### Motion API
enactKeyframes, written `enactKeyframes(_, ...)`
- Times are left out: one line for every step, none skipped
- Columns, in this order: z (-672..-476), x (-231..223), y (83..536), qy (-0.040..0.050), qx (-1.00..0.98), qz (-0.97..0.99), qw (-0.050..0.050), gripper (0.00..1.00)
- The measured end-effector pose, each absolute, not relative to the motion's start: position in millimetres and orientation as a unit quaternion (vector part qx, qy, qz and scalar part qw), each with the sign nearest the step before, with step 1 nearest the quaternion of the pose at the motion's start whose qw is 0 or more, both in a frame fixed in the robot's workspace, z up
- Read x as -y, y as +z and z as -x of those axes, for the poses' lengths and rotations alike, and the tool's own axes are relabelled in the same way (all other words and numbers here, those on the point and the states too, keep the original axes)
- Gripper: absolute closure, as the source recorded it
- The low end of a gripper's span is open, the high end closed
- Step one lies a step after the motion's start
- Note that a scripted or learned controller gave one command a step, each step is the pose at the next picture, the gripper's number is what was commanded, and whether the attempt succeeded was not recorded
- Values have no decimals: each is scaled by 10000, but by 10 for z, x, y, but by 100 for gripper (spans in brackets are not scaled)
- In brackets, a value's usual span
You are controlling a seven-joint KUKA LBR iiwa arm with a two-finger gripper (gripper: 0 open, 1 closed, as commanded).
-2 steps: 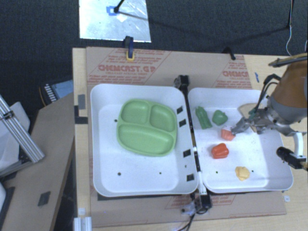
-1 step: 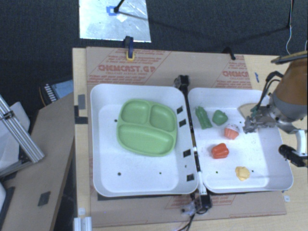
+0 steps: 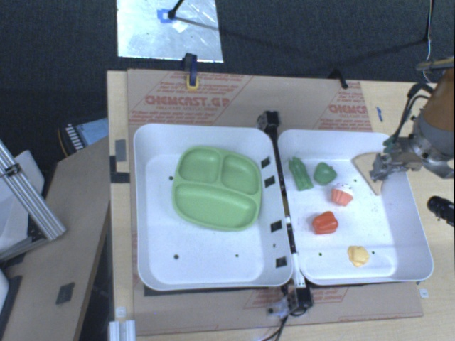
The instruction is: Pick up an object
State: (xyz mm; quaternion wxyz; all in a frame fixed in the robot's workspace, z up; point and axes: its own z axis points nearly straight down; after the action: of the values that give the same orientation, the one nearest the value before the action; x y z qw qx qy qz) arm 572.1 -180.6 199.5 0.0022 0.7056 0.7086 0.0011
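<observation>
The right bin (image 3: 409,240) holds several small toys: a long green vegetable (image 3: 299,173), a green pepper (image 3: 325,172), a pink and white cupcake (image 3: 342,194), a red pepper (image 3: 325,222) and a yellow piece (image 3: 358,256). My gripper (image 3: 382,170) hangs over the bin's far right edge, to the right of the cupcake and apart from every toy. Nothing shows between its fingers.
The left bin (image 3: 153,261) bears a green divided plate (image 3: 216,187). A black divider with clips (image 3: 279,190) runs between the bins. A clamp (image 3: 191,71) sits at the back of the cardboard sheet, and aluminium framing (image 3: 25,197) stands at the far left.
</observation>
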Motion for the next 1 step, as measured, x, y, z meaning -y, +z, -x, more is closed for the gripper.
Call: enactKeyframes(-5722,1795,2633,14,-7088,-7054,29,100)
